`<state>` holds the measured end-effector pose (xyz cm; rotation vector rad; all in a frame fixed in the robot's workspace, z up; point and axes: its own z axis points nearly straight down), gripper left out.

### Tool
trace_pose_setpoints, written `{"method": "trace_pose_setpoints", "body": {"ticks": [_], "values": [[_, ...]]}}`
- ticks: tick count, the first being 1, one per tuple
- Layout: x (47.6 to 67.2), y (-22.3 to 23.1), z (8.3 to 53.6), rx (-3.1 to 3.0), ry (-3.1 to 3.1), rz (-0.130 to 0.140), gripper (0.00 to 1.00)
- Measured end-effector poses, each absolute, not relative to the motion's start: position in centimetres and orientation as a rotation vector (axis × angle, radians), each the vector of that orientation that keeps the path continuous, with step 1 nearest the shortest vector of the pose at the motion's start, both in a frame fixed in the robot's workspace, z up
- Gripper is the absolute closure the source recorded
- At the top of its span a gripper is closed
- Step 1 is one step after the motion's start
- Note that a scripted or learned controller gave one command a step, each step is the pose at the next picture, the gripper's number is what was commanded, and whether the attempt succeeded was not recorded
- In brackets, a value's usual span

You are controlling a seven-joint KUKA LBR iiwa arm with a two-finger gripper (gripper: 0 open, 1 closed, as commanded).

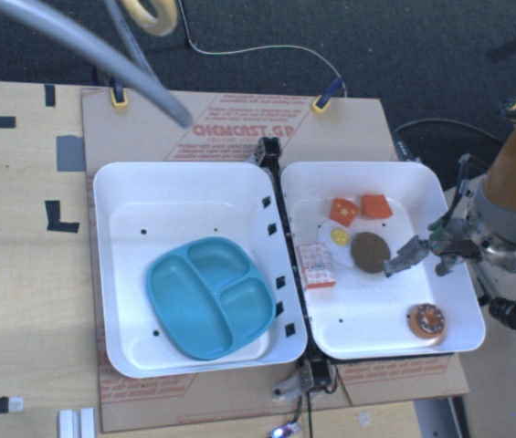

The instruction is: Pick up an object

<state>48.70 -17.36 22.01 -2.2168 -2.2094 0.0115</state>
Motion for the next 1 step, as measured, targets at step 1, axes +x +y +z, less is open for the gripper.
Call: {"method": "trace_pose_setpoints", "body": {"ticks": [1], "values": [[48.98,-17.33,22.59,-2.219,-2.222,0.002,0.0]]}}
